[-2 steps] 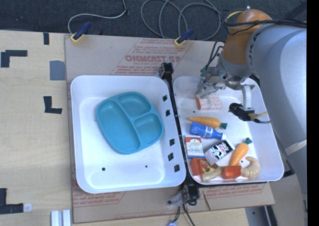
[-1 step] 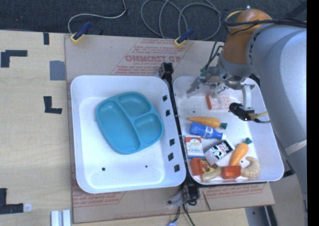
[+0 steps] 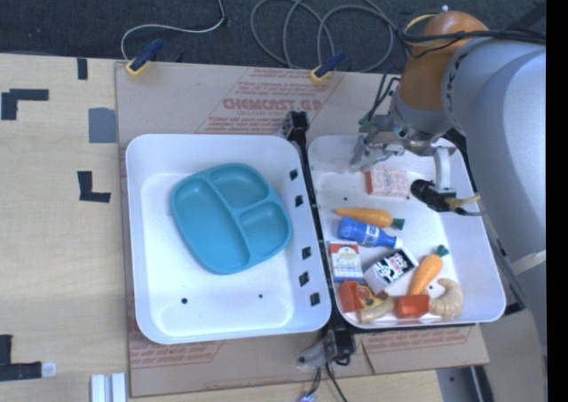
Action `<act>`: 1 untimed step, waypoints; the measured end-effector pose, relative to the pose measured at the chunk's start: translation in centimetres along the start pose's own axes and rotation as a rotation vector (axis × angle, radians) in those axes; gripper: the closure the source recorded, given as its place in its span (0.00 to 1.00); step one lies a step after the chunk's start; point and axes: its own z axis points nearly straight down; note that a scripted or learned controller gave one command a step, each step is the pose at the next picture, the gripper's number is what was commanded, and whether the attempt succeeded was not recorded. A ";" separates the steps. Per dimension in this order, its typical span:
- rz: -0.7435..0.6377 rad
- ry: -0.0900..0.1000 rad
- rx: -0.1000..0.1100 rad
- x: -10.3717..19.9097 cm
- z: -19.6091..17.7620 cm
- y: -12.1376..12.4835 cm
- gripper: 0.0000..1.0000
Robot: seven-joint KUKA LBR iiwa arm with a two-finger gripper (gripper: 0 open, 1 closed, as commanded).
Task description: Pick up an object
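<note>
Evenly lit from above, moderately bright, slightly cool cast. No hard shadows; soft ones only, under the blue tray (image 3: pixel 232 216) in the left bin (image 3: pixel 146 303) and along the divider between bins. Mild glare on white plastic, strongest at the right bin (image 3: pixel 330 153) far corner, washing out its rim. Bright sheen on the orange band (image 3: pixel 437 35) and grey arm (image 3: pixel 506 116). Overall softness: small items and the print on the cardboard (image 3: pixel 257 106) not crisp. Gripper (image 3: pixel 374 145) blurred, detail lost. Dark floor at top underexposed, texture barely readable. No marked edge distortion.
</note>
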 end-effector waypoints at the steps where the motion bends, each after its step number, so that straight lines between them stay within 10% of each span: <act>1: 0.000 0.000 0.001 0.0 0.0 0.0 0.00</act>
